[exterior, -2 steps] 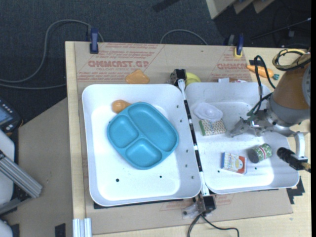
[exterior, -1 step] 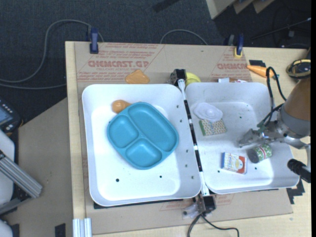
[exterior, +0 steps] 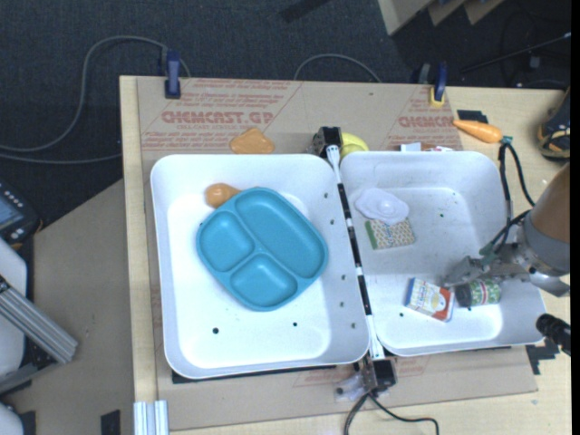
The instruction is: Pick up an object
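— Two white bins side by side on the bench, yes? Left bin, right bin.

— Two. Biggest thing inside them is one blue divided tray in the left bin — three compartments — with one orange ball tucked at its upper-left edge.

— And the right bin?

— Four things: one clear plastic lid near the top, one patterned packet just below it, one small red-and-white carton lower down, and one small green can lying beside the carton.

— The arm?

— One gripper, low over the can, right of the carton. Whether its fingers are apart or closed I can't make out from here.
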Robot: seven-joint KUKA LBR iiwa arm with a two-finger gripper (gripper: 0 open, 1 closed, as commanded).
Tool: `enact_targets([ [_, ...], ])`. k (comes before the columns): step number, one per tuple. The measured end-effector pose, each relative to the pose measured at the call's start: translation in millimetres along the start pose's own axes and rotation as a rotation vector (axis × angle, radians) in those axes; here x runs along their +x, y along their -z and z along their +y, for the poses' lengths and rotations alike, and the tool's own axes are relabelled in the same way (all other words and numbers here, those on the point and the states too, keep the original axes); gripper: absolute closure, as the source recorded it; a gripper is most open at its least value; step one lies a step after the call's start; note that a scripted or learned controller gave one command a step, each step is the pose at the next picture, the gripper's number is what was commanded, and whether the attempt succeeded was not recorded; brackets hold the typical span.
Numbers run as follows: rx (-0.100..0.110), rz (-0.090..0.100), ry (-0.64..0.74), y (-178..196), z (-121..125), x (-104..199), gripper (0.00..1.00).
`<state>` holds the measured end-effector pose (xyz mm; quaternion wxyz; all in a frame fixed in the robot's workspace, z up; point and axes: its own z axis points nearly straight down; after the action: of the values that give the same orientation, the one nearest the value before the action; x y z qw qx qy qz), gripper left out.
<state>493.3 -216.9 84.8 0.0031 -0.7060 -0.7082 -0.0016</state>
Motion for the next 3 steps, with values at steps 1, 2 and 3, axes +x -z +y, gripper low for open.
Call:
enact_targets([
  [1,-0.003,-0.006,-0.002,10.0,0.6,-1.8,1.0],
  [2,-0.008,-0.008,0.0,72.5,34.2,81.8,1.0],
  [3,-0.009,-0.007,0.003,108.1,65.0,146.7,1.0],
])
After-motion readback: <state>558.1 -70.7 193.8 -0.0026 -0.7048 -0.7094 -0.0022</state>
